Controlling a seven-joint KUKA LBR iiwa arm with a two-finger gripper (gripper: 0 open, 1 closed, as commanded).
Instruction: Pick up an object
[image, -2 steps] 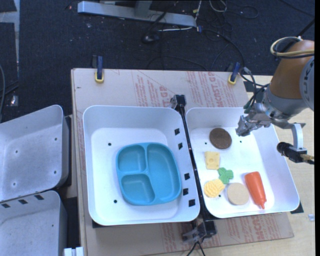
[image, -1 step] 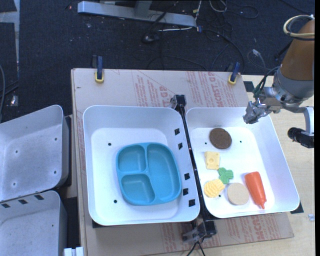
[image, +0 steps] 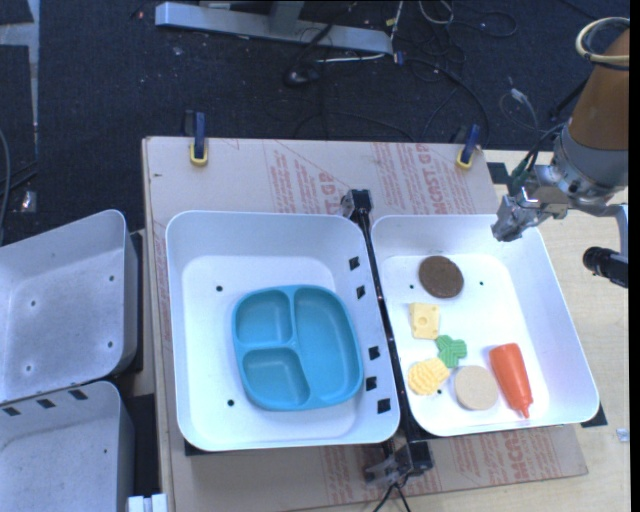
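Observation:
The right bin (image: 545, 268) holds several toy foods: a brown round cookie (image: 440, 276), a yellow cheese wedge (image: 425, 320), a green broccoli piece (image: 452, 350), a yellow ridged piece (image: 428, 377), a tan round disc (image: 476, 388) and an orange carrot (image: 511, 377). My gripper (image: 508, 222) hovers over the bin's far right corner, up and to the right of the cookie. Nothing shows between its fingers.
The left bin (image: 200, 250) holds a blue divided plate (image: 296, 346). A black clip strip (image: 372, 300) runs between the bins. Yellow clamps (image: 199, 152) (image: 466, 154) hold the cardboard base at the back. Grey trays (image: 60, 290) lie off to the left.

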